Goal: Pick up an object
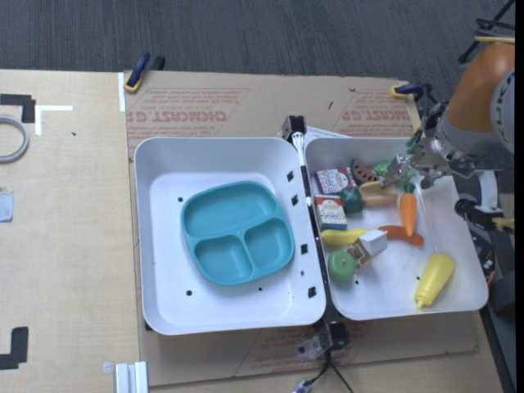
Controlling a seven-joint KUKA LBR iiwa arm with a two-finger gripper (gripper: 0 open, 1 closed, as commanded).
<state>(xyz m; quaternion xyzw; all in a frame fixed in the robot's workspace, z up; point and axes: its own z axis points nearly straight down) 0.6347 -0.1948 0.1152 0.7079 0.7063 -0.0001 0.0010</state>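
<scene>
The right bin [467, 301] holds several toy foods. Among them are an orange carrot [408, 210], a yellow squeeze bottle [434, 279], a green apple [341, 266], a banana [343, 237], a small white carton [373, 245], a red-and-white box [332, 211] and a tan bun [377, 192]. My gripper [407, 173] hangs low over the far part of this bin. It is just above the carrot's top end and to the right of the bun. I see nothing lifted.
The left bin [155, 219] carries a teal divided plate [237, 232]. Both bins rest on brown cardboard [213, 109] held by clips. A pink-and-white packet [332, 179] and a dark green piece [352, 201] lie by the divider between the bins.
</scene>
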